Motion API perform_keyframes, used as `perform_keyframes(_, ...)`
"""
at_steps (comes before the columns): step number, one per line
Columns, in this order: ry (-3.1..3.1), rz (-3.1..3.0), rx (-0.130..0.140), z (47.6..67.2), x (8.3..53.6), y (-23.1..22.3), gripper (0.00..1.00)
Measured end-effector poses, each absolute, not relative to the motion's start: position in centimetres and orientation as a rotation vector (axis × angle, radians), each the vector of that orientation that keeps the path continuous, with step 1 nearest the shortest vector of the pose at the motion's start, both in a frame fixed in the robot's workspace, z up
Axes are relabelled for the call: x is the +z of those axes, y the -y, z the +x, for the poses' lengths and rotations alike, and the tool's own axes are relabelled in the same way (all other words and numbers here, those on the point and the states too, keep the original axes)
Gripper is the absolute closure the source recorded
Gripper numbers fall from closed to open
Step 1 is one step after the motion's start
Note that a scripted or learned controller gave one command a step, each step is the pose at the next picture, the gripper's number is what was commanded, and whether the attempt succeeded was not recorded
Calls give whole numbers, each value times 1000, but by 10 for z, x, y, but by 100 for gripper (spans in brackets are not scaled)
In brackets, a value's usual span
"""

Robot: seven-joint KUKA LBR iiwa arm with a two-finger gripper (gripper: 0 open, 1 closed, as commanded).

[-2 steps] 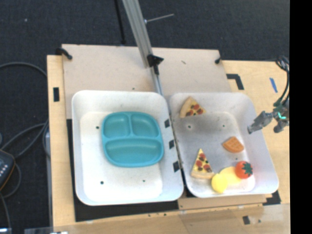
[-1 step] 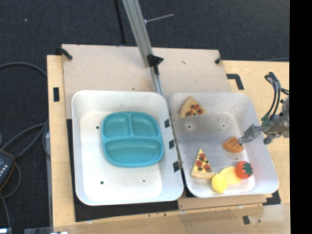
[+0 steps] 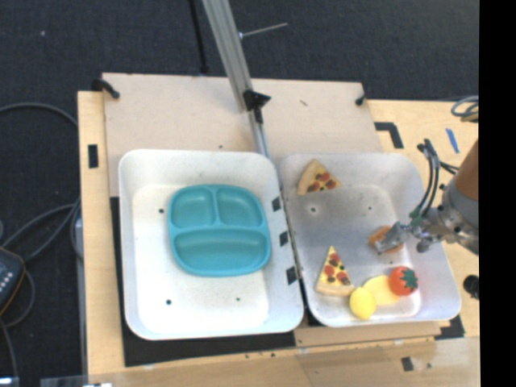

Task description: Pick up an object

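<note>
The right bin [image 3: 355, 176] holds several toy foods. One pizza slice [image 3: 316, 178] lies near the bin's back edge and another pizza slice [image 3: 333, 271] near its front. A yellow lemon [image 3: 363, 302], a pale yellow piece [image 3: 384, 289] and a red tomato [image 3: 402, 280] sit together at the front right. A small orange piece [image 3: 381, 239] lies right of the bin's middle. My gripper [image 3: 405, 236] is low in the right bin, reaching in from the right, with its tip against that orange piece. I cannot tell whether the piece is gripped.
In the left bin [image 3: 137, 216] lies a teal divided plate [image 3: 218, 230]. A slanted metal pole [image 3: 234, 55] rises behind the bins and meets the bench at their shared back edge. Cables hang off the arm [image 3: 459, 208] at the right rim.
</note>
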State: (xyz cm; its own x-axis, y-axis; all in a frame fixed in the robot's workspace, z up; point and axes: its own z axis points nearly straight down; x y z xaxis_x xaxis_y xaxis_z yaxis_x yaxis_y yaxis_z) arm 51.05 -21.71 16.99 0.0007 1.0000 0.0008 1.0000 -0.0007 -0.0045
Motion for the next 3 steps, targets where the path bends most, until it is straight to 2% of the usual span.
perform_keyframes(1, 2217, -2220, 4, 514, 108, 214, 0)
perform_keyframes(2, 2218, -2233, -3, 516, 123, 217, 100)
perform_keyframes(3, 2227, -2226, -4, 519, 167, 221, 100)
